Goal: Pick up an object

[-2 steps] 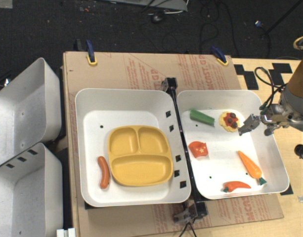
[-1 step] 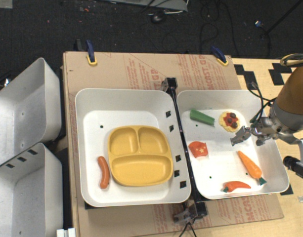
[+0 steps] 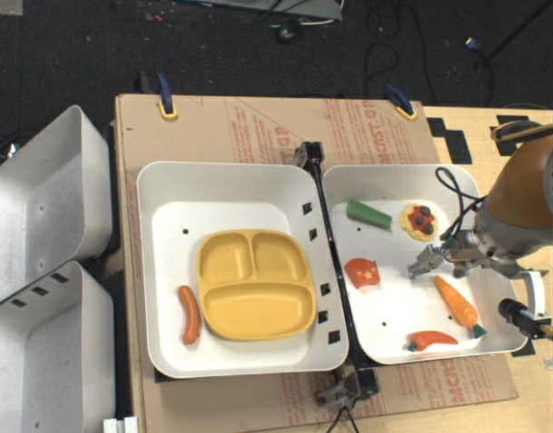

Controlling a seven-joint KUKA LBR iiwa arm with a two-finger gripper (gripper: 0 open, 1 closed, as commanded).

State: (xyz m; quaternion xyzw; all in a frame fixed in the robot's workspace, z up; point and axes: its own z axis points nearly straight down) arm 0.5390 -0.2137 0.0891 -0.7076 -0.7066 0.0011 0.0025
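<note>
Camera view looks down at a slant on the counter (image 3: 258,129), a brown board carrying two shallow white bins side by side. The left bin (image 3: 159,242) holds a yellow divided plate (image 3: 255,284) with three compartments, set near its middle, and a reddish sausage (image 3: 189,315) lying lengthwise just beside the plate's left edge, apart from it. The right bin (image 3: 384,341) holds five small toy foods: a green piece (image 3: 369,213) near the far edge, a round yellow tart with dark red berries (image 3: 419,221) just to its right, a red chunk (image 3: 363,272) near the bin's left wall, an orange carrot (image 3: 456,301) lying at a slant toward the right side, and a red-orange chili pepper (image 3: 431,340) close to the near edge, just below the carrot.

The arm (image 3: 524,206) reaches in from the right, its orange band showing above the grey wrist. The claw (image 3: 431,264) hangs low inside the right bin, between the tart and the top end of the carrot, with its fingers pointing left toward the red chunk. I cannot tell how far apart the fingers stand, and nothing can be seen between them. The carrot's upper end lies just beside the claw; whether they touch cannot be told. All the toy foods rest on the bin floors.
</note>
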